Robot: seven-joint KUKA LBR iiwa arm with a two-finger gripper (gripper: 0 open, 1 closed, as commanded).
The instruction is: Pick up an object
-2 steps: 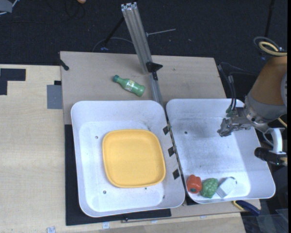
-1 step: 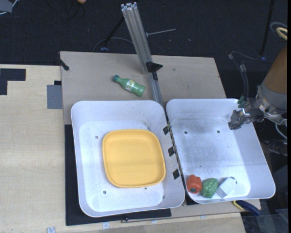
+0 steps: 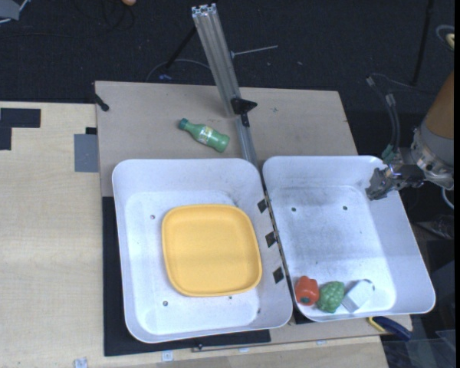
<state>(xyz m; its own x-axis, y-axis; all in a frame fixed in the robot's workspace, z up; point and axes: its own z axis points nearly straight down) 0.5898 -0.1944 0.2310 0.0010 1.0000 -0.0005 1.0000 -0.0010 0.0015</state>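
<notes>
My gripper (image 3: 380, 184) hangs over the far right rim of the right bin (image 3: 330, 228), with the arm coming in from the right. At this size its fingers are too small and dark to read. Three small objects lie in the right bin's near corner: a red pepper-like piece (image 3: 307, 290), a green bumpy piece (image 3: 331, 296) and a white-grey block (image 3: 357, 295). They lie well below the gripper in the view. A yellow square plate (image 3: 211, 248) rests in the left bin (image 3: 138, 205).
A green bottle (image 3: 204, 134) lies on the bench behind the left bin. A slanted aluminium rail (image 3: 222, 60) rises from the bench between the bins. Black clips (image 3: 270, 236) join the two bins along their shared edge.
</notes>
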